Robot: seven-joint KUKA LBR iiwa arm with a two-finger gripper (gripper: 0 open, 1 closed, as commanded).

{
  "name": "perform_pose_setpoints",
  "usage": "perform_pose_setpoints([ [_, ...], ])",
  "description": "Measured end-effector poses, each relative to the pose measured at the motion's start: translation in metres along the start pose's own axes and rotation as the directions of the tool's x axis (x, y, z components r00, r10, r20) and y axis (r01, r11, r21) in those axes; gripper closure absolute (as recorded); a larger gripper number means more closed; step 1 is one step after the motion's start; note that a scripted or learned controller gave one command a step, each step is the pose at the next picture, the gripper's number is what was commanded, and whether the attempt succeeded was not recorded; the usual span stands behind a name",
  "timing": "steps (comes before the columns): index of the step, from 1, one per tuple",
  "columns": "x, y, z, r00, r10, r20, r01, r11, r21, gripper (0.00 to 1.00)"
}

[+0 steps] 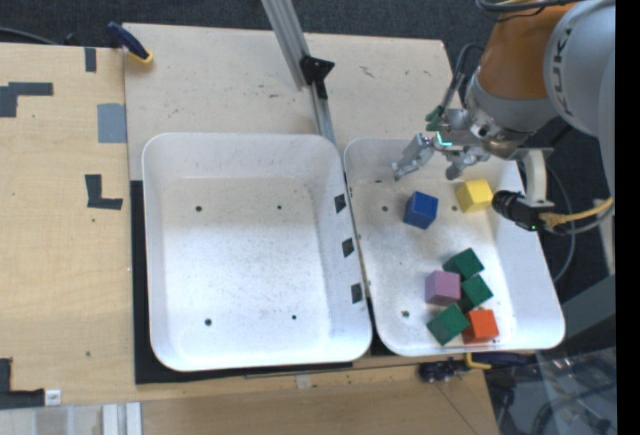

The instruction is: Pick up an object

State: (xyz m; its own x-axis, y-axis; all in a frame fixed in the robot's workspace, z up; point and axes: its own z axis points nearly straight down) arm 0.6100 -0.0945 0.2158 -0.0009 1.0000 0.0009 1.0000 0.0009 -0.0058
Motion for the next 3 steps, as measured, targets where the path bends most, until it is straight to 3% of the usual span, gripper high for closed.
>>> perform_pose_setpoints([
  [1,0.0,0.001,-0.003,1.0,-0.001,0.001,0.001,1.0,-0.004,0.0],
  [2,-0.001,0.002,0.041,1.0,0.0,0.002,0.0,1.0,0.0,0.0],
  [3,-0.005,0.009,0.098,1.0,0.0,0.007,0.0,1.0,-0.01,0.0],
])
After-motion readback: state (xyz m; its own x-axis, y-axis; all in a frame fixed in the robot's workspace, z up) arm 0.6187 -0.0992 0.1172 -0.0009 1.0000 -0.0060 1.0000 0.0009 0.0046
